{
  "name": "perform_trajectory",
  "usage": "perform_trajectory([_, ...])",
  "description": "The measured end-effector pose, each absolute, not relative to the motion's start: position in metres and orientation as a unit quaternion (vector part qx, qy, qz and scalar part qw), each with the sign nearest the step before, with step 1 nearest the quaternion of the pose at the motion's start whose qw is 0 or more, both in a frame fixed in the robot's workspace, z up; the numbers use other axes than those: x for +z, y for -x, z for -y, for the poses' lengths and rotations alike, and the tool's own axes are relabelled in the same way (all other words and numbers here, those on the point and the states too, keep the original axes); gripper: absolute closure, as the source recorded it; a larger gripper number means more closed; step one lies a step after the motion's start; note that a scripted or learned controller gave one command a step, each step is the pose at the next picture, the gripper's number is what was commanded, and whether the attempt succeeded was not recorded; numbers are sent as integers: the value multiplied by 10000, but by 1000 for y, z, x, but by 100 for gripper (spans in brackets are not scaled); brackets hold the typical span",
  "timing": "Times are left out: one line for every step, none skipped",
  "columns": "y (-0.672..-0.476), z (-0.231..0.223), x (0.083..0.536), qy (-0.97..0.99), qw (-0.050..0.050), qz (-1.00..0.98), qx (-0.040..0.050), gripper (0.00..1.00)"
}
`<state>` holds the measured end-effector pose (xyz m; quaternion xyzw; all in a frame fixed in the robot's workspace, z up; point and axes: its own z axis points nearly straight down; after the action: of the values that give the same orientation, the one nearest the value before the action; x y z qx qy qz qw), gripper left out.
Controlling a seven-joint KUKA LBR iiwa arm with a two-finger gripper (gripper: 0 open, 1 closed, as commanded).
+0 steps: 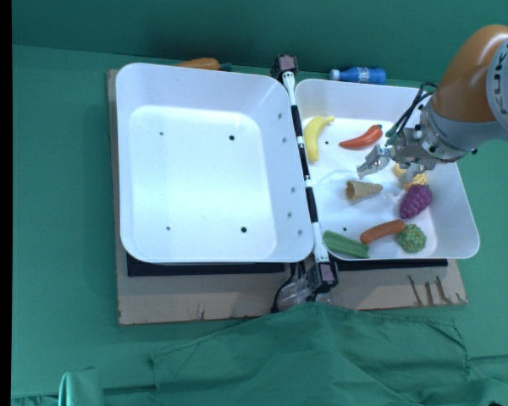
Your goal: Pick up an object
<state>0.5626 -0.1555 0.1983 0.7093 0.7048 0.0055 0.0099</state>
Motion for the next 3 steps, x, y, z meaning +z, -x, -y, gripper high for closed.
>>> perform_trajectory([-564,157,211,-7104,138,-7037,65,100])
perform_trajectory([-564,157,210,-7104,131,-7036,62,0])
perform_trajectory([-501,135,202,-7090,-16,-7052,-12,0])
